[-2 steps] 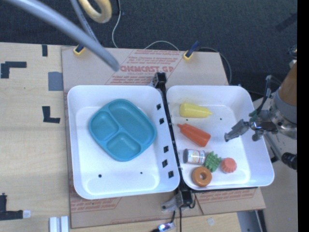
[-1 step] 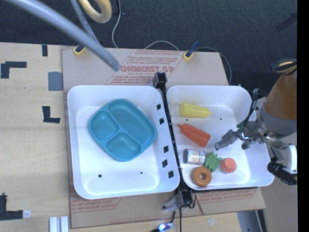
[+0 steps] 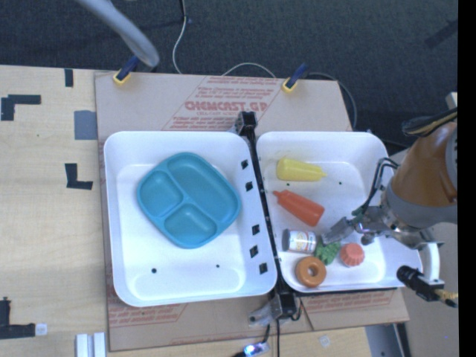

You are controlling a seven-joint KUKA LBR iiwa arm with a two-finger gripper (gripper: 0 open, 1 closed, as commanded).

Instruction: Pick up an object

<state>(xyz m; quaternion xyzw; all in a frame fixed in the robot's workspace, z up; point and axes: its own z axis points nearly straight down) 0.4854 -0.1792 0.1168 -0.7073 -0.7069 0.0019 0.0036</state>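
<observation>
The right bin (image 3: 320,137) holds several small things. A yellow squash-like piece (image 3: 300,170) lies at the back, with an orange-red carrot-like piece (image 3: 299,206) in front of it. Nearer the front are a small white can (image 3: 300,240) on its side, a green piece (image 3: 325,253), a red round piece (image 3: 352,255) and an orange ring (image 3: 310,271). My gripper (image 3: 336,233) reaches in from the right, low over the bin. It sits just right of the can and just above the green and red pieces. I see nothing held in it.
The left bin (image 3: 111,199) holds a blue divided plate (image 3: 189,198). A black divider (image 3: 256,199) runs between the bins. The grey arm with its orange band (image 3: 424,177) hangs over the right bin's right rim. A cardboard sheet (image 3: 223,103) lies under both bins.
</observation>
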